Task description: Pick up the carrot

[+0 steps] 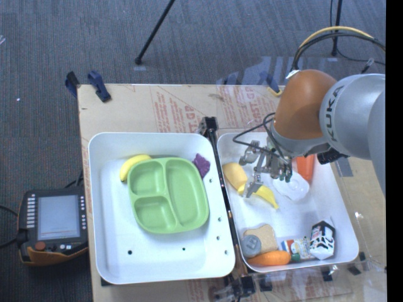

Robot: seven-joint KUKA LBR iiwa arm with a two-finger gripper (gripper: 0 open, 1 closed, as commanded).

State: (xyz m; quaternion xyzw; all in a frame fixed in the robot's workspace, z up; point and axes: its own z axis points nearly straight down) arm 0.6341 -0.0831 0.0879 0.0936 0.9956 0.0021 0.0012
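Along the right bin's near wall, carrot (269,258) lengthwise, left-right.

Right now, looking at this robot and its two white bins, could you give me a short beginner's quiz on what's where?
1. True or false: the carrot lies in the same bin as the green plate.
2. Which does the hand hover closest to? A) the carrot B) the yellow banana in the right bin C) the milk carton
3. Fill in: the purple piece sits at the plate's upper ____ corner.

Key: 1. False, the carrot lies at the right bin's near edge; the plate is in the left bin. 2. B. 3. Right.
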